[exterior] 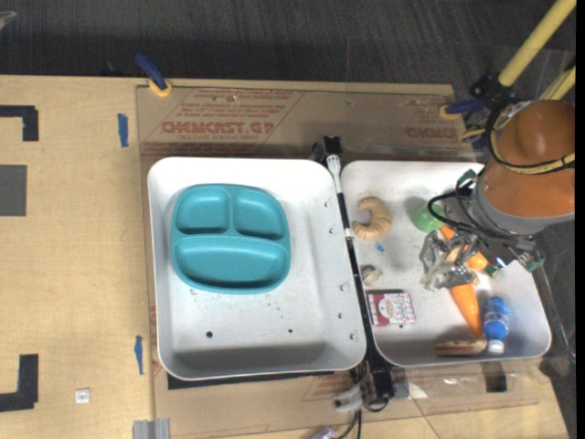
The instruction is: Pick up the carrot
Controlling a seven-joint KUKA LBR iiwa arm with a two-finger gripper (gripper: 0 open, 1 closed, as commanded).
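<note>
The end effector (445, 265) hovers at the carrot's (467, 305) 11 o'clock end; its grip state cannot be told. Center over the carrot before descending.

Two white bins: the left bin (183, 337) bears a teal divided plate (230, 239). At three o'clock, the right bin (402, 350) holds an orange carrot (467, 305), a blue bottle (494, 319), a tan croissant (372, 218), a green item (424, 216) and a dark red card (391, 308).
</note>
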